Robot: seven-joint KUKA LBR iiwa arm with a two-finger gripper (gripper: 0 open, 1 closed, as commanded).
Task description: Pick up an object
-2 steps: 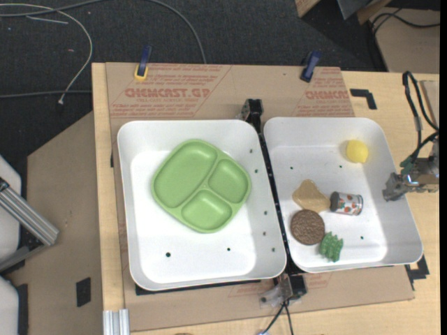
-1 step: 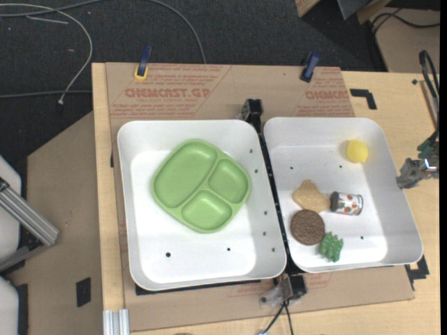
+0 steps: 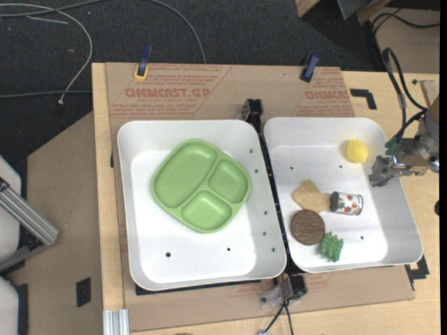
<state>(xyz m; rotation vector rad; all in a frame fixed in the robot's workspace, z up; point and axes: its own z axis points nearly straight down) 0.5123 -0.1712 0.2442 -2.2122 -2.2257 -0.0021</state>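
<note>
The right bin (image 3: 391, 246) holds a yellow lemon (image 3: 357, 151) at the back, a tan cracker-shaped piece (image 3: 310, 196), a small red and white can (image 3: 347, 203) lying on its side, a round brown cookie (image 3: 307, 227) and a green broccoli piece (image 3: 332, 247) near the front. My gripper (image 3: 383, 169) hangs at the right rim of that bin, to the right of the lemon and apart from every object. Nothing shows between its fingers.
The left bin (image 3: 140, 257) bears a green three-compartment plate (image 3: 201, 185). Blue clamps (image 3: 144, 63) hold cardboard at the bench's back edge. Cables run on the dark floor behind and at the right.
</note>
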